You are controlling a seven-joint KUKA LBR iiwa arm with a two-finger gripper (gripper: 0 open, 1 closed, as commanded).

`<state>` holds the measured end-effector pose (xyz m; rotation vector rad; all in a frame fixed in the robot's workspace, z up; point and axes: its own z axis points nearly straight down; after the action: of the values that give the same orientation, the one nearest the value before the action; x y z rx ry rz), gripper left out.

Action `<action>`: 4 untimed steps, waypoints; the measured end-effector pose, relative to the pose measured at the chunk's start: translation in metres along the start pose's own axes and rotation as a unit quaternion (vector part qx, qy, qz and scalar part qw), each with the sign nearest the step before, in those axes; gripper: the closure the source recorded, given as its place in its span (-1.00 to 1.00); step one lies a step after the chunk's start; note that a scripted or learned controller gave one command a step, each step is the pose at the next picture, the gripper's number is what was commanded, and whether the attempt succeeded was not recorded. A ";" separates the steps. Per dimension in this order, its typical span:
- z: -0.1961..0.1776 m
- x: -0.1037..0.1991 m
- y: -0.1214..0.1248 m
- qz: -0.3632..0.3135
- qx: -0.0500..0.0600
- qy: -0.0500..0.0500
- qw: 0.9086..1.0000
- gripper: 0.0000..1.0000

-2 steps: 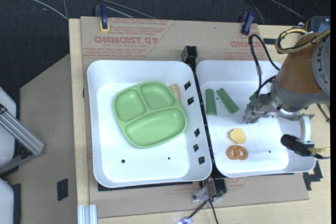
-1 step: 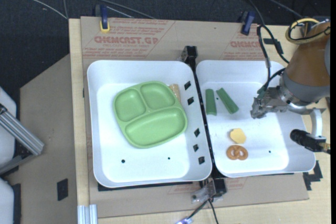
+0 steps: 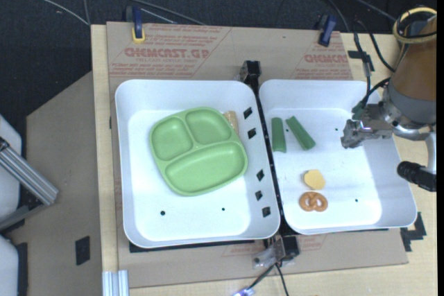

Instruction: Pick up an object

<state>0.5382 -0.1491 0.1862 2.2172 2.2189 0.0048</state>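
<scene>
In the right bin (image 3: 388, 211) lie two green sticks, one upright (image 3: 278, 134) and one slanted (image 3: 300, 132), near the bin's far left. A yellow round piece (image 3: 314, 179) sits nearer the front, with a brown pretzel (image 3: 313, 202) just below it. My gripper (image 3: 352, 134) hangs over the right part of this bin, to the right of the green sticks and apart from them. Nothing shows between its fingers.
The left bin (image 3: 132, 170) holds a green divided plate (image 3: 198, 150), with a small tan item (image 3: 231, 120) at its far right edge. A black clip strip runs along the divider between the bins. Cables trail behind the bench.
</scene>
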 end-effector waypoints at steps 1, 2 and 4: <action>-0.065 0.003 0.001 -0.001 -0.001 0.000 1.000 1.00; -0.073 0.003 0.002 0.000 0.001 0.001 1.000 1.00; -0.079 0.100 0.028 -0.002 0.002 0.001 1.000 1.00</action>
<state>0.5658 -0.0495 0.2656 2.2158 2.2260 0.0038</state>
